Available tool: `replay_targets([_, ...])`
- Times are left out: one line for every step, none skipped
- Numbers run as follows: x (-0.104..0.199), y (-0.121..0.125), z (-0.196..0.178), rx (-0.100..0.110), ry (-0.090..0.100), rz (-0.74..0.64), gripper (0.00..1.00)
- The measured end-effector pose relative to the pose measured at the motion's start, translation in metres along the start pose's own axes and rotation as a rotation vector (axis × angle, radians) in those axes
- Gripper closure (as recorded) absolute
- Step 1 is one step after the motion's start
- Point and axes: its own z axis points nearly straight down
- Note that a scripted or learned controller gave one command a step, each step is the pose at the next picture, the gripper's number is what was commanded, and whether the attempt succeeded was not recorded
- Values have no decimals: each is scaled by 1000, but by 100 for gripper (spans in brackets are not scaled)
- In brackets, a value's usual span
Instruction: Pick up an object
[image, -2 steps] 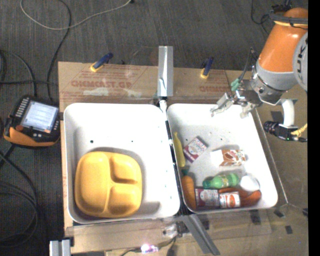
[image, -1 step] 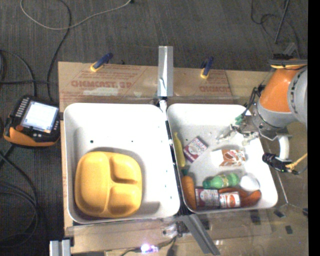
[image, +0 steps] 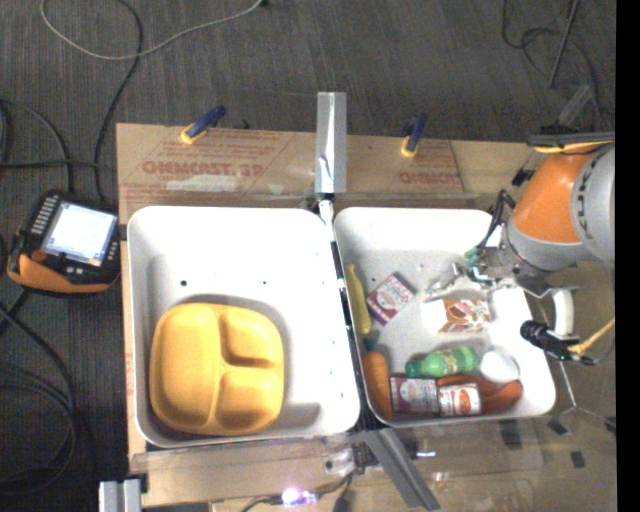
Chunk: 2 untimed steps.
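- Far left of the frame, a handheld pendant (image: 62, 243) lies on the dark floor, screen lit.
- Next over, the left bin (image: 140, 240) carries a yellow divided tray (image: 217, 367) in its lower half, sitting flat.
- Past the middle divider, the right bin (image: 420, 225) is crowded: a yellow banana (image: 357, 298) along its left wall, a small red-and-white packet (image: 390, 297) just beside it.
- Lower in that bin, an orange carrot (image: 376, 381) lies by the left wall, a green bottle (image: 447, 361) lies on its side, and a red-labelled bottle (image: 452, 397) touches the bottom wall.
- A red-printed pouch (image: 465, 314) lies mid-right in the bin, directly below me.
- My gripper (image: 478, 268) is over the bin's upper right; my fingers blur into clutter there, so I cannot tell their spread.
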Motion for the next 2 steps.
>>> replay_targets([24,-20,2,-1,-12,-32,0])
replay_targets([1,-25,1,0,1,-103,0])
